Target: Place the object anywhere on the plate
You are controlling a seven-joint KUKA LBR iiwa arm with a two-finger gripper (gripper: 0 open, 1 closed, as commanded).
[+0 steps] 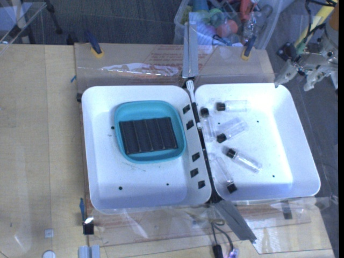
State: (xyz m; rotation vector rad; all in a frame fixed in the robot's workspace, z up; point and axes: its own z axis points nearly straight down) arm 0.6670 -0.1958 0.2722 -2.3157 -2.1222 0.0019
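Camera view: wooden bench [32, 144], two white bins [140, 195], clutter tub [231, 9] behind.

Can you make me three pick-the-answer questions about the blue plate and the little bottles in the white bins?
1. Where is the plate?
A. In the left bin
B. In the right bin
C. On the wooden bench outside the bins

2. What colour is the plate?
A. Red
B. Blue-green
C. Yellow

3. How are the little clear bottles in the right bin resting?
A. Stacked on the plate
B. Standing in a neat row
C. Lying scattered on their sides

Answers:
1. A, because the plate sits in the middle of the left bin.
2. B, because its rim is blue-green around a dark ribbed slab.
3. C, because the black-capped bottles lie at different angles on the floor of the right bin.
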